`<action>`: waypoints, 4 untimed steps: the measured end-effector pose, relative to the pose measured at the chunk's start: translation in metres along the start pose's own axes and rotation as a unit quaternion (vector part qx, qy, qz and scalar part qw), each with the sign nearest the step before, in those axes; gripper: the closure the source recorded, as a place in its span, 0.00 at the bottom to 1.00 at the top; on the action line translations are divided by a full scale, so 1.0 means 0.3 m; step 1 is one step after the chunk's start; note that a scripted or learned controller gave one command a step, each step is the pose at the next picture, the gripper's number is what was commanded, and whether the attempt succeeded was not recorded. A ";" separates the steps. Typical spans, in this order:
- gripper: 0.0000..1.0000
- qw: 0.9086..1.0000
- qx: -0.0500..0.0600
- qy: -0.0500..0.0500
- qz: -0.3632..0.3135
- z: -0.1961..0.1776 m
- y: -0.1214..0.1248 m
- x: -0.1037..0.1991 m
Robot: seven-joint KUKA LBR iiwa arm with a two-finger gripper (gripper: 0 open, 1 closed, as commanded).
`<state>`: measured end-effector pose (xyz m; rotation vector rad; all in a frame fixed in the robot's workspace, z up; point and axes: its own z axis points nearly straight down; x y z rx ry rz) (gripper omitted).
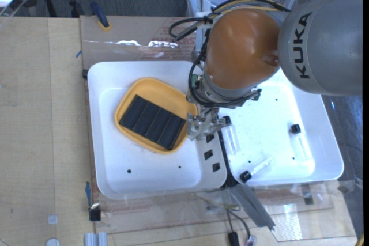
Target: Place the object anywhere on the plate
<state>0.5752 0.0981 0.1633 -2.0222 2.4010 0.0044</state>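
Over the seam between the two bins, the gripper (203,125) hangs just beside the right rim of the yellow plate (128,105), which lies in the left bin (109,178). A dark ribbed slab (153,121) rests flat on the plate, well inside its rim. If that slab is the task's object, the placing looks done, and the next move calls only for a clean lift straight up, away from the plate's edge.

If the object is instead one of the clear tubes with black caps in the right bin (323,124), the nearest tube (230,140) lies just right of the gripper on the bin floor. It would then need to be grasped and carried left over the rim. Another tube (258,167) lies nearer the front wall.

The arm's (242,55) orange band and wrist hide most of the gripper from above. Whether it is open or closed, or has anything in it, cannot be told. The clear tubes are faint against the white bin, and a small black piece (295,129) farther right is too small to name.
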 end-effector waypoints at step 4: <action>1.00 0.922 -0.001 0.000 -0.387 -0.098 0.097 -0.069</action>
